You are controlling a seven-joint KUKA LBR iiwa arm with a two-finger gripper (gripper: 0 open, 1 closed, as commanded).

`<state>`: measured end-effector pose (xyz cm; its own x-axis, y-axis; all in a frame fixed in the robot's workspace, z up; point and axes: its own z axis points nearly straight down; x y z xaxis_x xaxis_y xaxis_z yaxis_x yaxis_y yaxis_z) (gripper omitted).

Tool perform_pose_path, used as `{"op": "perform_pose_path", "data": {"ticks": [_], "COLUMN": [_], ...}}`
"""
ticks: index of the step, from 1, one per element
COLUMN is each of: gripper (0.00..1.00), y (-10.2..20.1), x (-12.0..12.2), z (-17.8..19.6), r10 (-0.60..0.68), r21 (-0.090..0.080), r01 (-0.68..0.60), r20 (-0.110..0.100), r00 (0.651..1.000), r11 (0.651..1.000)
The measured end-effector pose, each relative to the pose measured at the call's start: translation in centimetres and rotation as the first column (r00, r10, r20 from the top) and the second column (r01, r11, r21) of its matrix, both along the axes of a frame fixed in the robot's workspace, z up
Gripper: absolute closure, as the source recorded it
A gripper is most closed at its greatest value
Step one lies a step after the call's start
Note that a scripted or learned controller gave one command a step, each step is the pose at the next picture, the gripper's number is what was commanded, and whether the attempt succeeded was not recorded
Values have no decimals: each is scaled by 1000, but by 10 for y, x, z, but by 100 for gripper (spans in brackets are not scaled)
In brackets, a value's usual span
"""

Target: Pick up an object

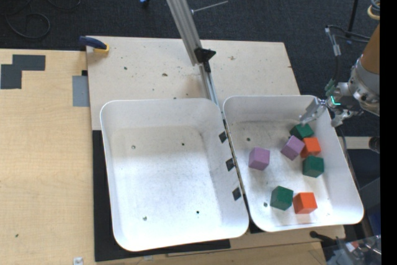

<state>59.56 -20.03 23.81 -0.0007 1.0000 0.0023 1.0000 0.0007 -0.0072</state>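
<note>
You are seeing the tool (322, 110) hovering at the right bin's (273, 107) far right corner, fingers spread apart and gripping nothing; the cubes are lying below it, the nearest a green cube (303, 131).

Slanted aluminium rail (184, 17) over bench; blue-yellow clamp (93, 43) at board corner; cables (25, 15) on floor.

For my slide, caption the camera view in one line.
The gripper hovers at the right bin's far edge above seven blocks: three green, two purple, two orange.
</note>
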Motion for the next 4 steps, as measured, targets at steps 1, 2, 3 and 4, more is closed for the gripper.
{"op": "perform_pose_path", "data": {"ticks": [1, 2, 3, 4], "gripper": [0, 0, 0, 0], "y": [0, 8, 9, 7], "x": [1, 7, 2, 9], "z": [3, -57, -102, -117], "r10": [2, 5, 0, 0], "r21": [-2, 0, 0, -10], "r01": [-2, -5, 0, 0], "r20": [4, -1, -1, 31], "r00": [1000, 1000, 1000, 1000], "r11": [1000, 1000, 1000, 1000]}}
